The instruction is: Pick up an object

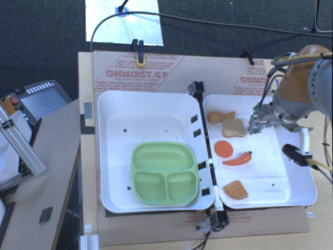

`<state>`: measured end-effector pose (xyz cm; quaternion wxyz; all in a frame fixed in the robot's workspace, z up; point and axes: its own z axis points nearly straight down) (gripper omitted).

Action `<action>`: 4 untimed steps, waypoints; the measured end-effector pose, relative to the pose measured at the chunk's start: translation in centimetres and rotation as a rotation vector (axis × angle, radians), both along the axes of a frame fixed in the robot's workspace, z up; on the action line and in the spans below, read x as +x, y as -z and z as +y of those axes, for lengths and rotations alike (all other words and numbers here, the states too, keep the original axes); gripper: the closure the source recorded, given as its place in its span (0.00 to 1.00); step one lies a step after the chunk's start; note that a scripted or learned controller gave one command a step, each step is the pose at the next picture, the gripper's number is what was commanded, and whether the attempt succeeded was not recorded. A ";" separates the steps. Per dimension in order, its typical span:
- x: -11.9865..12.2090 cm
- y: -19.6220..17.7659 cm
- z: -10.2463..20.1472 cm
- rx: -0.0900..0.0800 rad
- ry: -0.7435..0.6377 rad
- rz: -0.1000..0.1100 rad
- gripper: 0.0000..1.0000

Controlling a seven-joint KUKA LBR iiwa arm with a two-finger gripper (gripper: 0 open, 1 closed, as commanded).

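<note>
Camera view from above, slanted: two white bins side by side on table [156, 72]. Left bin [151, 108] holds green divided tray [164, 173] near front. Right bin [291, 186] holds tan chicken-leg toy [218, 116] at far left, bread slice [234, 128] beside it, red-orange disc [223, 149], red chili pepper [237, 159], orange wedge [235, 190] nearest. Gripper [256, 125] low in right bin, just right of bread slice; fingers' state cannot be told. Grey arm [299, 90] enters from right.
</note>
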<state>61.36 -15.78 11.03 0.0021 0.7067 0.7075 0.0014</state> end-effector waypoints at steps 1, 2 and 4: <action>0.0 -6.5 0.1 -0.001 -0.003 -0.003 1.00; 0.1 -11.1 0.7 0.000 -0.005 -0.002 1.00; 1.1 -16.7 6.2 0.002 -0.008 0.002 1.00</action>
